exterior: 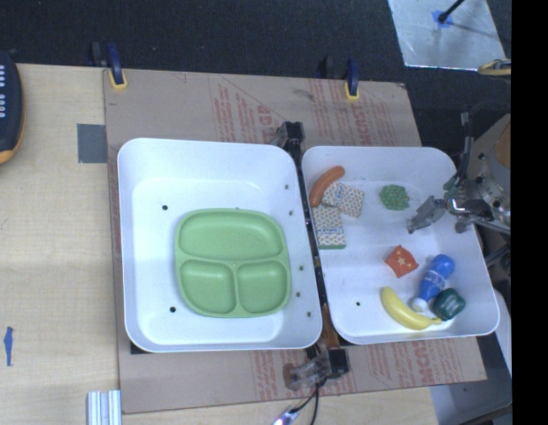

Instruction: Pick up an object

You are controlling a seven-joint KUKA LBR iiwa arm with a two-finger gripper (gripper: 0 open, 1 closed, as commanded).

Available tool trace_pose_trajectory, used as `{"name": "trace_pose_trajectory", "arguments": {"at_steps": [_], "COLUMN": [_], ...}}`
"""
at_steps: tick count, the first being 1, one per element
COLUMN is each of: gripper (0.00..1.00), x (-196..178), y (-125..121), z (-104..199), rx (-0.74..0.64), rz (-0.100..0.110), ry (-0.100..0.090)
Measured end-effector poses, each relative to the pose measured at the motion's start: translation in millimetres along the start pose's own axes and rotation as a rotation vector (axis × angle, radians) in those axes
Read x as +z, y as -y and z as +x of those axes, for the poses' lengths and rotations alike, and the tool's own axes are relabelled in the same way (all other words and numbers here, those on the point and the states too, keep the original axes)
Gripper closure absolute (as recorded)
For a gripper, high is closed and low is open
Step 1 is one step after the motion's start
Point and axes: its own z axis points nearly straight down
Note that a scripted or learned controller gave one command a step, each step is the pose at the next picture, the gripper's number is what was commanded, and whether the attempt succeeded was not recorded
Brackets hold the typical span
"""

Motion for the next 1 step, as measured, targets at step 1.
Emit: {"name": "trace_pose_trajectory", "arguments": {"at_steps": [1], "gripper": [0.00], "x": [86.7], "y": [22.5], "z": [69.7], "rx": [-0.003], "rz": [0.003], "ry": [-0.002]}}
